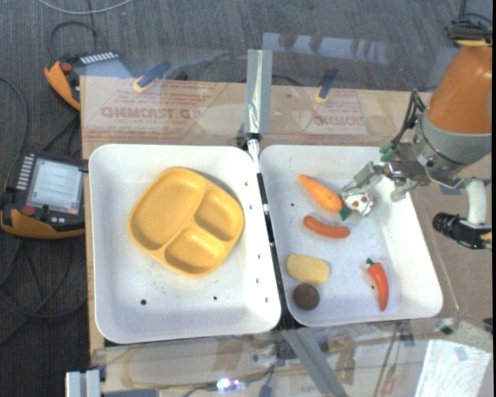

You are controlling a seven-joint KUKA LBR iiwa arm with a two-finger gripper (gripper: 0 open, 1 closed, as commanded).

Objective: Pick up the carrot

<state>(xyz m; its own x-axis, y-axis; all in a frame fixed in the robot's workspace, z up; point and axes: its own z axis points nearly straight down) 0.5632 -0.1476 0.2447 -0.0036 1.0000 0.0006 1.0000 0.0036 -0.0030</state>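
Observation:
The carrot, orange with a green stub at its lower right end, lies aslant in the upper middle of the right bin. My gripper hangs low over the bin, right beside the carrot's green end, and may be touching it. The arm reaches in from the upper right. Nothing shows as lifted off the bin floor.
In the right bin lie a red sausage, a yellow potato-like piece, a brown ball and an orange-red pepper-like piece. The left bin holds a yellow divided plate. A handheld controller sits off the bench at left.

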